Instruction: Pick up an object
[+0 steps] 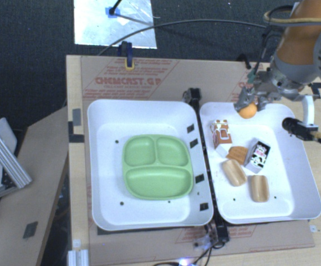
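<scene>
The counter (49, 165) is seen nearest, with its front edge at the bottom. Two white bins are set on it side by side, touching along the middle.

A green plate (158, 166) with three parts is laid in the middle of the left bin (105, 148). Bare white floor is left all around the plate, up to the raised edges.

In the right bin (293, 176), the things are packed near the middle: two bread rolls, one at (234, 172) and one at (259, 188), close to the front edge, a small black and white carton (258, 155) just behind them, a brown cookie (238, 153) touching the carton, and a small red and white box (222, 132) near the left wall. Open room is left along the right side and the front corners.

An orange ball (248, 111) is seen at the back of the right bin, near the far edge. The end effector (249, 101) is placed right over it, and the ball is seen pinched between the fingers. The grey arm (299, 65) is bent down from the upper right, with the orange band (312, 7) at the top.
</scene>
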Robot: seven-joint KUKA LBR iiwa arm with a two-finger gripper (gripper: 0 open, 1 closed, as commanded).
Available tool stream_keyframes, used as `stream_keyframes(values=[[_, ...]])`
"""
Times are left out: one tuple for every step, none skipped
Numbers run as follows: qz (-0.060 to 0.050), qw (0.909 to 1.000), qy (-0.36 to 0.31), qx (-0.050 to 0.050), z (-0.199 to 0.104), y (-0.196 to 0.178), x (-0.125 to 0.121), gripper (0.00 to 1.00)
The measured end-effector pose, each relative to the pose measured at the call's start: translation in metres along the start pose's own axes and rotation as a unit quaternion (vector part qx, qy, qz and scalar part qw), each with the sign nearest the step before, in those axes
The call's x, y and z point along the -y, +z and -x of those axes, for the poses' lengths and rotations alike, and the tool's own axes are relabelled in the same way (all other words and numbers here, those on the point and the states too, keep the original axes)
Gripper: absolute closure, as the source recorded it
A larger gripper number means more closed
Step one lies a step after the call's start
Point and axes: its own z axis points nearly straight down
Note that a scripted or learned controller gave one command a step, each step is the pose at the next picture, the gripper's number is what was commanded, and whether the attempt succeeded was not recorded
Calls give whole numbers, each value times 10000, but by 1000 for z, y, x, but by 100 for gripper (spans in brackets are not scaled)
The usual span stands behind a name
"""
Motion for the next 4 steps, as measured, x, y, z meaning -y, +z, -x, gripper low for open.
stream_keyframes(values=[[5, 10000, -3, -2, -51, -7, -3, 100], [6, 10000, 0, 1, -97, -1, -8, 100], [3, 10000, -7, -7, -154, -7, -5, 100], [-10, 10000, 0, -3, -198, 9, 0, 100]])
